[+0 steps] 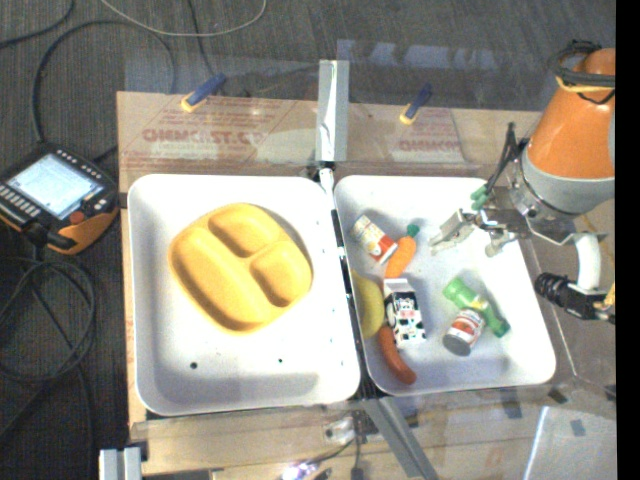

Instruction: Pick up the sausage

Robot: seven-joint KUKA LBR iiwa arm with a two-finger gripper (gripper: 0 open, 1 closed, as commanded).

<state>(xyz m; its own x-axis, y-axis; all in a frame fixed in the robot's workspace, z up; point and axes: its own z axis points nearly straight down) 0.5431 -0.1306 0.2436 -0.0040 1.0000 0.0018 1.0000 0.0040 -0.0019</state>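
the reddish-brown curved sausage (396, 357) lies near the front edge of the right white bin (520, 363), touching a black-and-white milk carton (404, 315) and just beside a yellow banana (369, 305). an orange carrot (400, 256) sits further back. the claw (470, 226) hovers over the bin's back right, fingers spread, holding nothing.

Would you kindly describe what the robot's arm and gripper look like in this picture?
The arm is a rounded grey body with a broad orange band above the wrist. At its end sits a small gripper of metal-grey parts with green touches and thin pale fingers. A black cable runs alongside the wrist.
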